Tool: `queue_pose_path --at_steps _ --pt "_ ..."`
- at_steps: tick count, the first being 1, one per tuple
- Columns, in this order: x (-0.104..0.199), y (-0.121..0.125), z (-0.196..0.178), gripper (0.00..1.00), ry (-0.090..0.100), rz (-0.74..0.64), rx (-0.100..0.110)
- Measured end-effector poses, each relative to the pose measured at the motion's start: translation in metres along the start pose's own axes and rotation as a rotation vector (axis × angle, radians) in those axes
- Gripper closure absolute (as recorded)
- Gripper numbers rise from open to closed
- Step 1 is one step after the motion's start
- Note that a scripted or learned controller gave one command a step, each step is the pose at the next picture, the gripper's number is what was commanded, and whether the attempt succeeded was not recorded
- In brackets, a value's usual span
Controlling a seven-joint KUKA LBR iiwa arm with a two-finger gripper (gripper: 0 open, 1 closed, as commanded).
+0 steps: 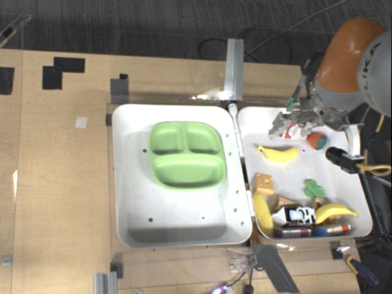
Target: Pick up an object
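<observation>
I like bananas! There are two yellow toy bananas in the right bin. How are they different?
The upper yellow toy banana lies alone on bare bin floor, ends curling up. The lower yellow toy banana arches the other way, crowded among other toys at the near edge of the right white bin. Both are yellow and curved.

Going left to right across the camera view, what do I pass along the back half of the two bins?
Green divided plate in the left bin → yellow banana in the right bin → gripper → red toy.
</observation>
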State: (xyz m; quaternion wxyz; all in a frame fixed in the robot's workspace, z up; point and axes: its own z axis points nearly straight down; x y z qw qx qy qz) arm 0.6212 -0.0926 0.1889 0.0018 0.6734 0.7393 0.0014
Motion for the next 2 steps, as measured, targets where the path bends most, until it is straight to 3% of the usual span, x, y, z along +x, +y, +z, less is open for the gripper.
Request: queue_pose_path --at_steps 1,2 --pt "-0.041 0.003 0.099 0.00 -0.002 -0.017 -0.009" --pt "-0.036 -0.031 0.098 0.00 -0.002 -0.039 -0.010"
